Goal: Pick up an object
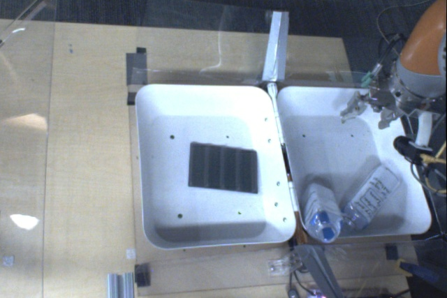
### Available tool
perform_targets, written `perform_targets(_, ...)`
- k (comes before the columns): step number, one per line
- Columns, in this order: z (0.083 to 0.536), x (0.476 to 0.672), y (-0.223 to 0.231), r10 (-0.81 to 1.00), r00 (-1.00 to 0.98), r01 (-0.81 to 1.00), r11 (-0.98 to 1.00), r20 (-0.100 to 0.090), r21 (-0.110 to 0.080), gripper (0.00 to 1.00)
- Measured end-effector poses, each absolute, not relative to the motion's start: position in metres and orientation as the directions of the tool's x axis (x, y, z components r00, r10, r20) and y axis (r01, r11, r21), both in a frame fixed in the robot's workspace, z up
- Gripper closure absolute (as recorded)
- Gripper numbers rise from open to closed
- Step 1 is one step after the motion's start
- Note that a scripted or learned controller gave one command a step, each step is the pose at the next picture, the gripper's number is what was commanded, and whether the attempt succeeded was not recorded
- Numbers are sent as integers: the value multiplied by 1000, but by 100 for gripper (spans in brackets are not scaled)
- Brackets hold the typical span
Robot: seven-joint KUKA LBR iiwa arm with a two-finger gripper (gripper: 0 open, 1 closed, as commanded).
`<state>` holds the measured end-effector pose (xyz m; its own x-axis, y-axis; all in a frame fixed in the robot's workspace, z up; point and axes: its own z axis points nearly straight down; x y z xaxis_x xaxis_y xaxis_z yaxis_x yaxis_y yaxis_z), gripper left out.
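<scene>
My gripper (367,115) hangs over the back right part of the right bin (314,115), below the arm's orange band (426,45). It is open, its two fingers spread apart with nothing between them. Two clear plastic bottles lie in that bin's front part. One bottle (371,195) lies slanted near the right wall, and the other bottle (320,209), with a blue cap, rests in the front left corner. Both are well in front of the gripper. A dark ridged rectangular pad (223,167) lies flat in the middle of the left bin (160,122).
A metal bar (275,45) stands up behind the seam between the bins. Cables (419,150) hang along the right bin's right wall. Clear sheeting (28,115) covers the wooden bench on the left.
</scene>
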<state>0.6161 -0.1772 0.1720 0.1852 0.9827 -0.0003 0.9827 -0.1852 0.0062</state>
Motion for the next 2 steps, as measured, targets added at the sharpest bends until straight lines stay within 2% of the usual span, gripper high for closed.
perform_targets(1, 88, 567, -167, 991, 132, 991, -132, 0, 10, 0)
perform_targets(2, 101, 570, -166, 992, 130, 991, -130, 1, 18, 100)
